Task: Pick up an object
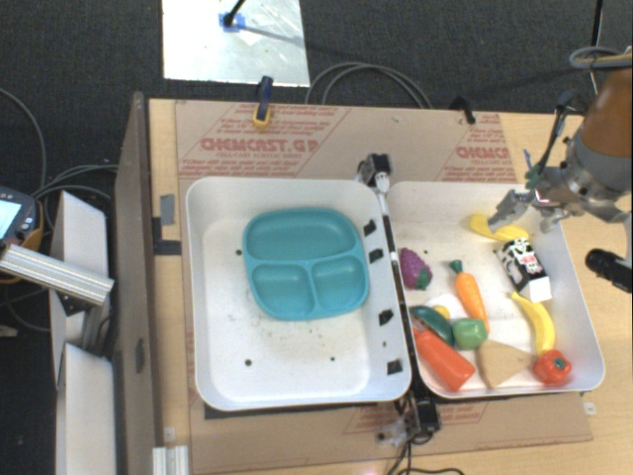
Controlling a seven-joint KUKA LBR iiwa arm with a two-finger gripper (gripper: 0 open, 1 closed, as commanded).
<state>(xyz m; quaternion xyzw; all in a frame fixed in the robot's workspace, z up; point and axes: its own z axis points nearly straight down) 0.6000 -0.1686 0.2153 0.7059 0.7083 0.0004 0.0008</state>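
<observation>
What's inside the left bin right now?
The left bin holds one teal divided plate, its three compartments bare. Whatever lies beneath the plate is hidden.

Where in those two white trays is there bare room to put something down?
Left bin: bare floor all around the teal plate, widest along the front. Right bin: free between purple eggplant and back wall. Crowded at front right, around the carrot and banana.

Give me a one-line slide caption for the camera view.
KUKA gripper hovers over the right bin of toy food, near a banana; the left bin holds a teal divided plate.
</observation>
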